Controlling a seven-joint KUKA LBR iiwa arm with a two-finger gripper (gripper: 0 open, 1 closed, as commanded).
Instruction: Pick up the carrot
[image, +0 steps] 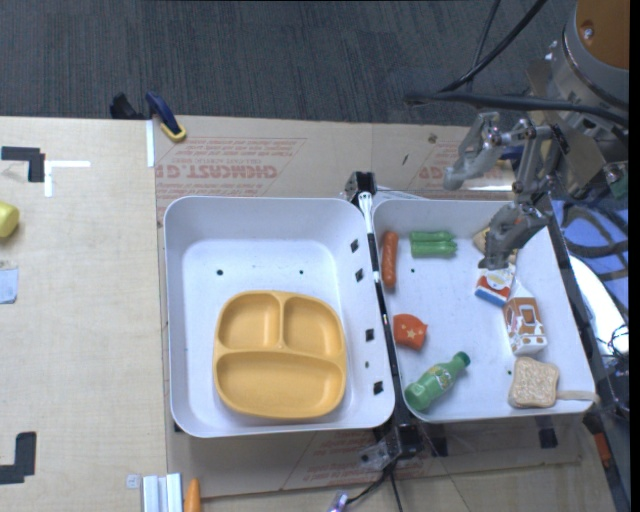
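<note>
Here the carrot (389, 259) lies in the right bin (570, 300), lengthwise along its left wall and toward the far end, close to the divide between the two bins. Just beside it, nearer the far edge, rests a green pepper-like piece (433, 243). Further toward the near edge, still along the left side, sits a red tomato-like piece (409, 330), and beyond that a green bottle (436, 381) lies tilted close to the near-left corner. On the right side of this bin are a small red, white and blue carton (493, 288), a white and orange packet (525, 325) and a slice of toast (533, 382) at the near-right corner.

The gripper (497, 243) hangs over the far right part of the same bin, well apart from the carrot, just above the small carton. Whether its claw is wide or narrow cannot be told from this angle, and nothing is seen between it.

The left bin (190, 300) carries a yellow divided plate (281, 354) toward its near edge.
</note>
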